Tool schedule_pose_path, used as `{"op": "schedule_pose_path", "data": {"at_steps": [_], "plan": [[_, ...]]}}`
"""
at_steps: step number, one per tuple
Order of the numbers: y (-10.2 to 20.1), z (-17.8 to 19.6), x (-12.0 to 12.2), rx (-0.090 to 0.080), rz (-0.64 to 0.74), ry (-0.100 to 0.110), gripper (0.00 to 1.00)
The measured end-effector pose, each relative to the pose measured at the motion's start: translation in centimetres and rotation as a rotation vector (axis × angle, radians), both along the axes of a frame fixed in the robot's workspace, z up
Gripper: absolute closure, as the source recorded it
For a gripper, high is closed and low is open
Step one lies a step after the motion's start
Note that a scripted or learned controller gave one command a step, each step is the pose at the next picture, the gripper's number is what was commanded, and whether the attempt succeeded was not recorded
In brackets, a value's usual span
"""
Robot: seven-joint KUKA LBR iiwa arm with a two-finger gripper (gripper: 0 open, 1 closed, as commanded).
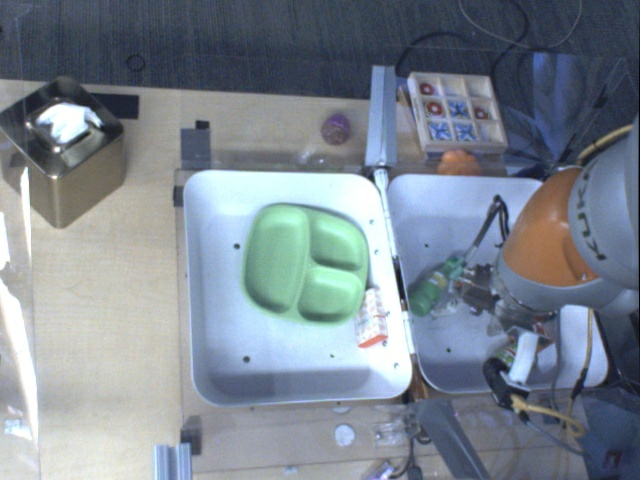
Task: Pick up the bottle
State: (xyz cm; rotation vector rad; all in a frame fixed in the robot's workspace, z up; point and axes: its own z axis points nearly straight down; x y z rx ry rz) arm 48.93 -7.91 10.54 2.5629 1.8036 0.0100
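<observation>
Two shallow white bins sit side by side on the desk (110, 298). The left bin (215, 368) holds a green sectioned tray (305, 260) near its middle and a small red-and-white packet (372, 320) against its right wall. In the right bin (440, 208), the green bottle (433, 288) lies tilted near the left wall, just beside the gripper (470, 293) (whether the fingers are spread or closed cannot be told). The arm (570, 238) covers that bin's right side; the far-left corner stays open.
</observation>
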Motion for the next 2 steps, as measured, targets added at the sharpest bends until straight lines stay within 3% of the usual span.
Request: {"op": "schedule_pose_path", "data": {"at_steps": [1,2], "plan": [[2.8,8.0,8.6,0.002,0.007,0.003,0.00],[-2.3,0.7,10.0,-0.001,0.302,-0.002,0.00]]}}
